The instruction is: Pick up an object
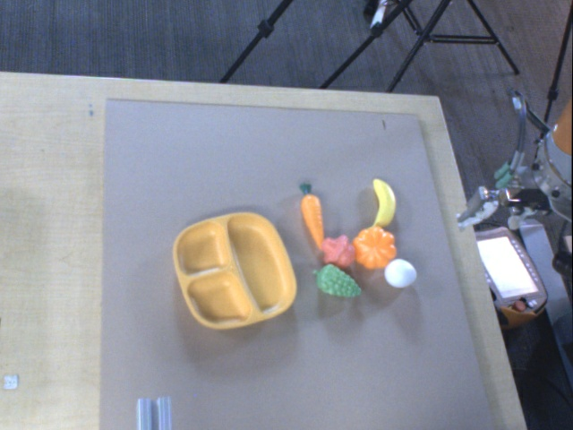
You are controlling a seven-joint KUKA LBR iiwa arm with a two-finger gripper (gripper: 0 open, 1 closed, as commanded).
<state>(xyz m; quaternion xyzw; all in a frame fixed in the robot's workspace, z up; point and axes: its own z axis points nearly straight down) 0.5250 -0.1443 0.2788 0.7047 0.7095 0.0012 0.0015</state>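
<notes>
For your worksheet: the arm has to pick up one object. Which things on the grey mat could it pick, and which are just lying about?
Could be picked: carrot, banana, orange pumpkin, white egg, green grapes, pink toy.

Lying about: yellow divided plate, tripod legs.

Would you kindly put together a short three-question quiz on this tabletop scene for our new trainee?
1. True or false: the carrot lies inside the yellow tray.
2. Which item lies nearest the mat's right edge? A) banana B) white ball C) green toy
3. Fill in: the tray has ___ compartments.

Key: 1 false, it lies on the grey mat beside the tray; 2 B; 3 three.
</notes>
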